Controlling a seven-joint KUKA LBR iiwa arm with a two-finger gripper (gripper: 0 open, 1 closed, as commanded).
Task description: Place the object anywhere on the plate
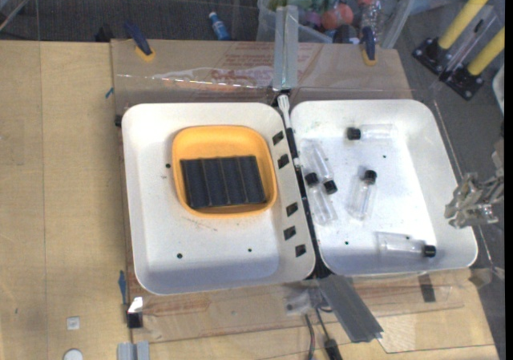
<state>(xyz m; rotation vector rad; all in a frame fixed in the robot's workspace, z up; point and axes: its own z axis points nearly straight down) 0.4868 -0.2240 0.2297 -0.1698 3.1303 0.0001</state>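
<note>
Two shallow white bins sit side by side on the table [56, 190]. The left bin [152, 254] holds an orange plate [186, 146] in its upper middle, and a dark ribbed rectangular block [224, 182] lies flat on that plate, covering most of its centre.

The right bin [417, 122] holds several clear vials with black caps: one [369, 133] near the top, two [319, 167] by the left wall, one [363, 192] in the middle, and one [403, 246] lying near the lower right corner.

The claw [471, 200] shows at the right edge of the frame, just outside the right bin's rim; whether it is spread or pressed together cannot be told.
</note>
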